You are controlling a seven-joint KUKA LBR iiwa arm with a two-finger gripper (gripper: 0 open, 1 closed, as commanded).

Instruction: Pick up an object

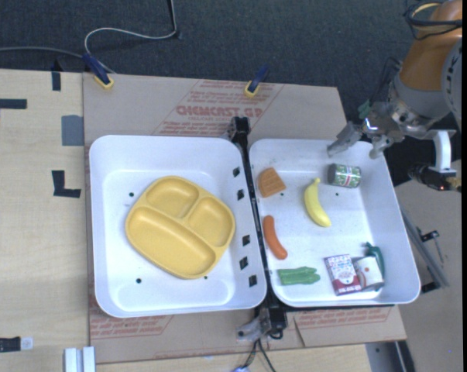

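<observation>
camera view: right bin [400,231] carries my options. banana [317,203] mid-bin: light, stiff, smooth, grab across its middle. small can [345,176] by the far edge, on its side: rigid, may roll, pinch its curved sides. my gripper [363,139] hovers over the far right corner, fingers spread, holding nothing. label unreadable.

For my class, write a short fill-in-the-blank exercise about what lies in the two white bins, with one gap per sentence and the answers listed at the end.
1. The yellow divided tray lies in the ____ bin.
2. The banana lies in the right bin, just below the small ____.
3. The gripper hovers over the right bin's ____ edge.
4. The orange hot dog lies directly above the ____ pea pod.

Missing words: left; can; top; green
</observation>
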